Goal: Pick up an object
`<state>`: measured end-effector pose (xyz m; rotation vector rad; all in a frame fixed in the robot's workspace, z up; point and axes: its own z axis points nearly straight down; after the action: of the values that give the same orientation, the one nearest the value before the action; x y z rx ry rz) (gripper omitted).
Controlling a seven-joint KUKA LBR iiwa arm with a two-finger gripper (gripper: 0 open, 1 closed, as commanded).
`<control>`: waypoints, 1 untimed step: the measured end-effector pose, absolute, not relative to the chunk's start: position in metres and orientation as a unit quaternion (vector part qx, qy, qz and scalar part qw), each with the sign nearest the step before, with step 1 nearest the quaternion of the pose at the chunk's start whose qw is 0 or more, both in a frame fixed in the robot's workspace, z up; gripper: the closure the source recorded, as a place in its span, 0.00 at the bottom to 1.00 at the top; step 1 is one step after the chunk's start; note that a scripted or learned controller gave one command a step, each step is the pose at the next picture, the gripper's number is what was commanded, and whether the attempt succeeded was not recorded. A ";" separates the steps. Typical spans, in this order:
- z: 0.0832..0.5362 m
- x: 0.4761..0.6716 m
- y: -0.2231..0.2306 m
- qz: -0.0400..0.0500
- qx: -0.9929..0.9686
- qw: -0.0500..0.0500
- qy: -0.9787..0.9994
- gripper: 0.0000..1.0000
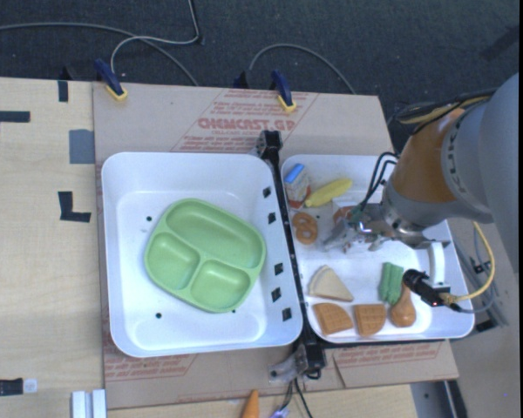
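While nothing has yet left the bins, I read the pick as not yet done. Starting at the left, the left bin [122,233] holds a green divided plate [206,255], lying flat near its middle. Across the black divider, the right bin [458,325] carries the candidates: a small carton [295,182] and a yellow corn cob [329,191] at the top, a pretzel [305,227] below them, then a pale wedge [329,283], two bread pieces [333,318] along the near edge, a green piece [390,282] and a brown pear shape [403,309]. My hand [353,231] is low in this bin, between corn and wedge; whether it is released or clenched I cannot tell. Grasping and lifting are left.
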<state>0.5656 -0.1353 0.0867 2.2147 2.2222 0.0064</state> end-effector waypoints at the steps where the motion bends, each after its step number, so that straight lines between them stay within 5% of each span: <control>1: 0.086 0.629 -0.124 0.001 0.706 0.002 0.708 0.00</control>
<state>0.6289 -0.1244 0.0863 2.2157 2.2205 0.0037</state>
